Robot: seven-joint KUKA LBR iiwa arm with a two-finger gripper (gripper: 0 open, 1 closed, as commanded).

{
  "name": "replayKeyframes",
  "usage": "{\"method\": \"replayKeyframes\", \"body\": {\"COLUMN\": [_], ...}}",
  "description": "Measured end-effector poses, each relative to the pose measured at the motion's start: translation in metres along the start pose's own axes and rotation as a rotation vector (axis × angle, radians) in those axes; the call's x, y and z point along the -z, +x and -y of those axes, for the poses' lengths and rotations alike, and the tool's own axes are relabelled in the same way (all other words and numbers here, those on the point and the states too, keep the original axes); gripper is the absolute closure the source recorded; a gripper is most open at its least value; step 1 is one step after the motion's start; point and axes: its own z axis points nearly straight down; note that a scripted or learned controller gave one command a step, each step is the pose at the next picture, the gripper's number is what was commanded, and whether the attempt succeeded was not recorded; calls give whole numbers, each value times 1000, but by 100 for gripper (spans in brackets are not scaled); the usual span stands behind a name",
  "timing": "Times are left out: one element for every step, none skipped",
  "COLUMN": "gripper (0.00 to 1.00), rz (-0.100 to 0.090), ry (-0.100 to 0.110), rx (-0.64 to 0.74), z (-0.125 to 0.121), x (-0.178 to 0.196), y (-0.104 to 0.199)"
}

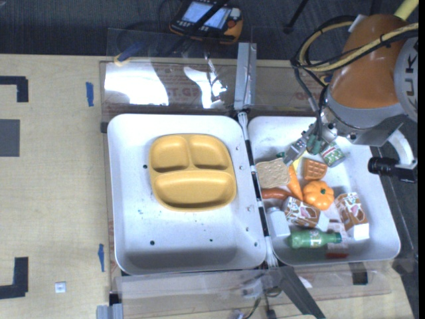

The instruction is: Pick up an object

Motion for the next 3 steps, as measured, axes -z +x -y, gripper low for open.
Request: {"method": "replayKeyframes", "body": {"gripper": [100, 100, 100], "rz": [-4, 0, -4], "ry": [3, 0, 7], "rx": [111, -78, -373], "z": [-15, -81, -45], "x": [11, 7, 11], "y": [42, 18, 48]}}
